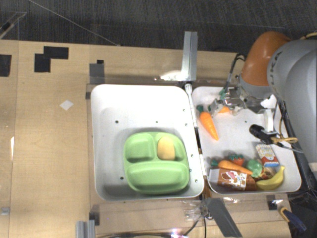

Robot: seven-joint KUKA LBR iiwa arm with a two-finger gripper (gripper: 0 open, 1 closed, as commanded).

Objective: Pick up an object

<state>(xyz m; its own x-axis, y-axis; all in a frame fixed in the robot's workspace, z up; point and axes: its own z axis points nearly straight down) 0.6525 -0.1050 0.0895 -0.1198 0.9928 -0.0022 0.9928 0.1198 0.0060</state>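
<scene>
Gripper: hung low over right bin, far corner; finger spread not discernible, nothing seen grasped. Carrot: lay just beside gripper, nearer the bin's left wall. Packets and banana: heaped at near wall, partly overlapped.

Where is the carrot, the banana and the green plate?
carrot (pixel 209 126), camera view, middle of its orange body.
banana (pixel 273 180), camera view, middle of its yellow curve.
green plate (pixel 148 175), camera view, bare big compartment.
</scene>
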